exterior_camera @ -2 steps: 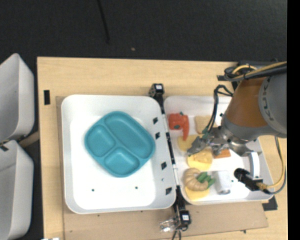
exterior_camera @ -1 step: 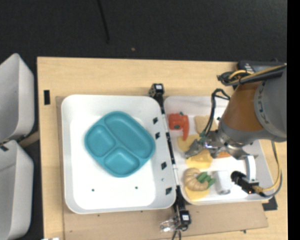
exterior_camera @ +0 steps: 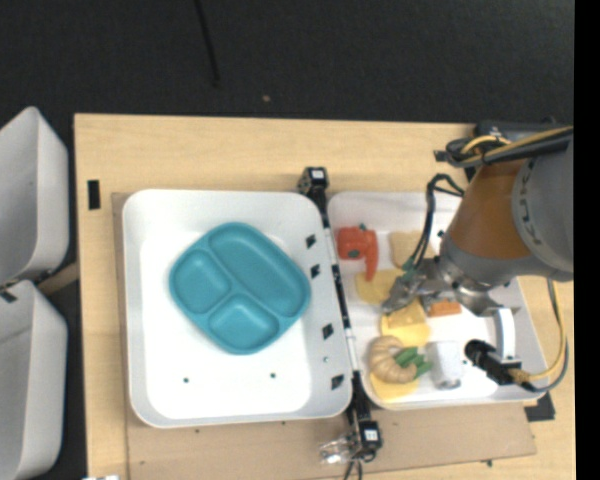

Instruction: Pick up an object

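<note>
- Teal divided plate (exterior_camera: 240, 286), one flat colour, sitting in the left white bin (exterior_camera: 150, 368).
- Right white bin (exterior_camera: 380, 206) is busy: red piece (exterior_camera: 357, 244), yellow block (exterior_camera: 405, 323), pale yellow piece (exterior_camera: 376, 286).
- Tan, bread-like lump (exterior_camera: 385, 357) with a green bit (exterior_camera: 410, 359) against it.
- Small orange piece (exterior_camera: 444, 309), small white object (exterior_camera: 446, 362).
- Arm (exterior_camera: 510, 213) grey, orange band.
- Bench (exterior_camera: 230, 153) light wood.

The arm (exterior_camera: 505, 218) covers much of the right bin (exterior_camera: 380, 208) — gripper (exterior_camera: 412, 293) fingers too small and cluttered to read, the orange piece (exterior_camera: 445, 309) partly hidden beneath it, the arm's upper part cut off at the right.
</note>
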`<action>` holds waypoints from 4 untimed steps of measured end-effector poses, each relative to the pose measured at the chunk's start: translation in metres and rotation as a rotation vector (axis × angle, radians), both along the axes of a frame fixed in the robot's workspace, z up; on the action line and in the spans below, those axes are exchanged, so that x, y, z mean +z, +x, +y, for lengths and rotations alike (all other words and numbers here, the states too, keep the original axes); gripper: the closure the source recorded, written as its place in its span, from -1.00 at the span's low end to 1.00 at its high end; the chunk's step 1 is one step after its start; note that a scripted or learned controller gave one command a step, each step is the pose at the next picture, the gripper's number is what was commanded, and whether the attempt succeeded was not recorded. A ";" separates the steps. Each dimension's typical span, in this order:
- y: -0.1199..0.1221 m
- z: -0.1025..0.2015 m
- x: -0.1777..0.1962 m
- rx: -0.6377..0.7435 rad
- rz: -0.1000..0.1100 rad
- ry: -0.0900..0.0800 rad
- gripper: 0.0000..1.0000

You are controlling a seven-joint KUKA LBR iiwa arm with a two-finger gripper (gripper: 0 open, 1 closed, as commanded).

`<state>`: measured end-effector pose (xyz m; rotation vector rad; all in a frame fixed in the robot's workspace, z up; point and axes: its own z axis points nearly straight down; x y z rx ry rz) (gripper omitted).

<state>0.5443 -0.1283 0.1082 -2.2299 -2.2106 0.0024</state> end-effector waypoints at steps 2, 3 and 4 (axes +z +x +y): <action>-0.007 0.009 0.099 0.012 -0.007 -0.001 1.00; -0.005 0.008 0.134 0.012 -0.006 -0.001 1.00; -0.020 0.048 0.129 0.014 0.000 0.000 1.00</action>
